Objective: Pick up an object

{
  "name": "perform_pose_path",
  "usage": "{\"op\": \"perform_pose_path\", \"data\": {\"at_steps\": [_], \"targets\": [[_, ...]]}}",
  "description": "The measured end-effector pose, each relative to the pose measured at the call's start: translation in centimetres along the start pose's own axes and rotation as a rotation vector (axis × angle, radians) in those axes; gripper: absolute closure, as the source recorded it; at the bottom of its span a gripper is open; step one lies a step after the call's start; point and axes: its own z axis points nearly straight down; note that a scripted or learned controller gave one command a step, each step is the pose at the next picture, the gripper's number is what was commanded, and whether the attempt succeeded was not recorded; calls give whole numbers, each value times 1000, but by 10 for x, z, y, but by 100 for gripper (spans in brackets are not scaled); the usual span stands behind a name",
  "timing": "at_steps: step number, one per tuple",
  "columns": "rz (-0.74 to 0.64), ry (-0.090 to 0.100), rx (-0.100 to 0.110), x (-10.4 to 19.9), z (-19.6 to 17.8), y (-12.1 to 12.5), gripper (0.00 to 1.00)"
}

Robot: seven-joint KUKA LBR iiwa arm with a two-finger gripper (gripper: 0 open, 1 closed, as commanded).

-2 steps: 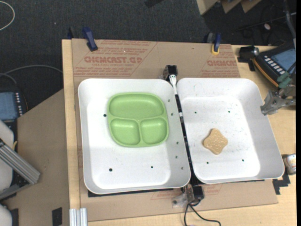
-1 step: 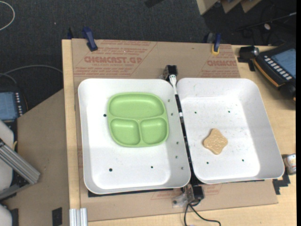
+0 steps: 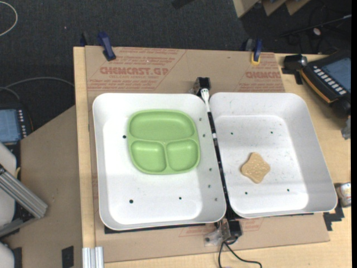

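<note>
Right of the green plate (image 3: pixel 164 142), which lies in the left bin (image 3: pixel 111 194), a tan cracker (image 3: pixel 255 167) sits in the right bin (image 3: pixel 312 166). How the claw stands, I cannot tell.

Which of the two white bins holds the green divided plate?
The left bin holds the green plate, which has three compartments. The right bin holds a small tan cracker-like piece instead.

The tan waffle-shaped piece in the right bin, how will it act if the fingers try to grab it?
The tan, flat waffle-shaped piece lies low on the right white bin floor, so it probably won't roll or tip. It looks small and likely light, and may slide when nudged.
</note>
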Motion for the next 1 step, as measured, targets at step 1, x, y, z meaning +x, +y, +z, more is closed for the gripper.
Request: {"op": "perform_pose_path", "data": {"at_steps": [1], "targets": [[-5,-12,-30,11,-183,1,100]]}}
